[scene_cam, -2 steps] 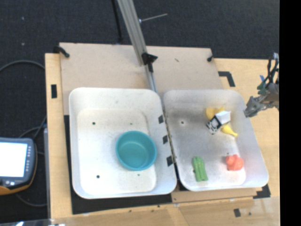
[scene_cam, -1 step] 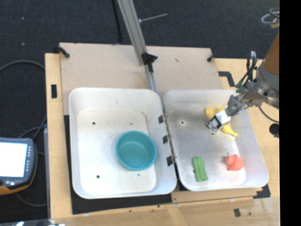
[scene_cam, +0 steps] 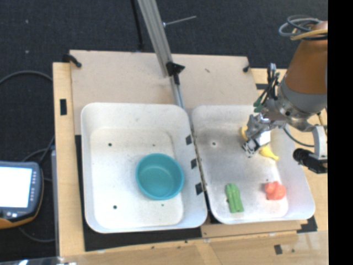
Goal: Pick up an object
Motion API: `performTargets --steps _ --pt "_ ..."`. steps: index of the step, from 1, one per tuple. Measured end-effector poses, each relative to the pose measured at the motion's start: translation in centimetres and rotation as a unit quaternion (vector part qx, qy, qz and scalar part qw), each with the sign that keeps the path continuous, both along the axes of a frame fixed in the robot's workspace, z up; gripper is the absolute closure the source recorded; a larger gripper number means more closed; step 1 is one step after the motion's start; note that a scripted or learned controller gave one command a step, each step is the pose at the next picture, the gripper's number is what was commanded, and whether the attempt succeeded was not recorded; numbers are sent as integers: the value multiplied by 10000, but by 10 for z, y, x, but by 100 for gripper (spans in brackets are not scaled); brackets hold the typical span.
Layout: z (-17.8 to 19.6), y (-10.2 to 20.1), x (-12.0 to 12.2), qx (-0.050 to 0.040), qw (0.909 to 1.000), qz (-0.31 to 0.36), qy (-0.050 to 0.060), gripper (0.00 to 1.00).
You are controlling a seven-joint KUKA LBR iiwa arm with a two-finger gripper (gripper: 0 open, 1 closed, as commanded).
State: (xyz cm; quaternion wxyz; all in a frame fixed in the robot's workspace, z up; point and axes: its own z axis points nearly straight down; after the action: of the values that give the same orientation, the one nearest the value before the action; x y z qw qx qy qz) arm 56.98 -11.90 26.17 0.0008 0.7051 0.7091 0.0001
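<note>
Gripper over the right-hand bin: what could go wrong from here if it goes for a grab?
1. The gripper sits over one end of the small yellow banana-shaped object, so an off-centre grab may let it slip or swing out.
2. That object lies close to the right white bin's far side, so a push could jam it against the wall.

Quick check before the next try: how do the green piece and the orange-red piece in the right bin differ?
The green piece is long and narrow, lying lengthwise near the bin's front edge; the orange-red piece is short, rounded and lumpy. The green one sits nearer the divider between the bins, the orange-red one nearer the right bin's outer side. The orange-red one lies closer to the gripper. Both rest loose on the bin floor, apart from each other.
</note>
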Motion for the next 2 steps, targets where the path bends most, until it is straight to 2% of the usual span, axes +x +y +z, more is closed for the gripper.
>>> performTargets --steps 1,2 --pt "-12 55 3 4 10000 2 3 100" --pt "-21 113 -5 10 10000 4 4 100"
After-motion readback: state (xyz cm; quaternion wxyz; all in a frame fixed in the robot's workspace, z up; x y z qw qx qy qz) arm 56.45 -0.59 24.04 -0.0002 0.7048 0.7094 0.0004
